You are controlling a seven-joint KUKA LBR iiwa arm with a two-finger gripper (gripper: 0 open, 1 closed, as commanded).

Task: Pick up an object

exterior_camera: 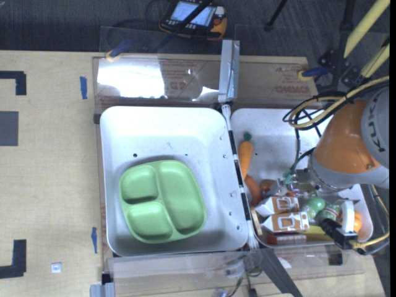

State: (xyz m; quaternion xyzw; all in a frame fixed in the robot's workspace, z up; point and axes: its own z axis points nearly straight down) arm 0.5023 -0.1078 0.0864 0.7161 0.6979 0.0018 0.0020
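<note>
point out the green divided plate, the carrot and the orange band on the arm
green divided plate (pixel 162 200), camera view, on the ridge between its compartments
carrot (pixel 245 156), camera view, on the middle of its orange body
orange band (pixel 348 142), camera view, on its upper curved surface

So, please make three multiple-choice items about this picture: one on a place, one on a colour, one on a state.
1. Where does the green divided plate lie?
A. in the left bin
B. in the right bin
C. on the bench outside the bins

2. What colour is the band on the arm?
A. blue
B. orange
C. green

3. How does the carrot lie?
A. on the green plate
B. on the floor of the right bin, beside the wall between the bins
C. outside both bins

Key: 1 A, the plate rests on the left bin floor. 2 B, the band is orange. 3 B, the carrot lies along the dividing wall.
</note>
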